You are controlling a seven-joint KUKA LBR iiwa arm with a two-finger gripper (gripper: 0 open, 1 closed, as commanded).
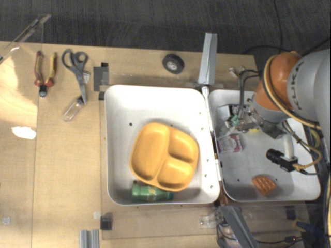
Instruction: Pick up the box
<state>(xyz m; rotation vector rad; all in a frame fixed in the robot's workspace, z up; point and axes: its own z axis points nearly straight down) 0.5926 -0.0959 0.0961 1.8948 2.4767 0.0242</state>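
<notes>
In the right bin (289, 192), near its left wall, lies a small flat box (230, 144) with a pink and purple face. My gripper (239, 122) hangs over the bin's upper left corner, just above and slightly to the right of the box. The grey arm with its orange band (276, 81) reaches in from the right. From this angle I cannot make out whether the gripper touches the box.
An orange ridged piece (264, 184) lies at the right bin's front. The left bin (119, 138) holds a yellow divided plate (164, 155) and a green bottle (151, 192) on its side. Scissors (78, 71), pliers (44, 72) and a tape roll (173, 63) rest on the bench.
</notes>
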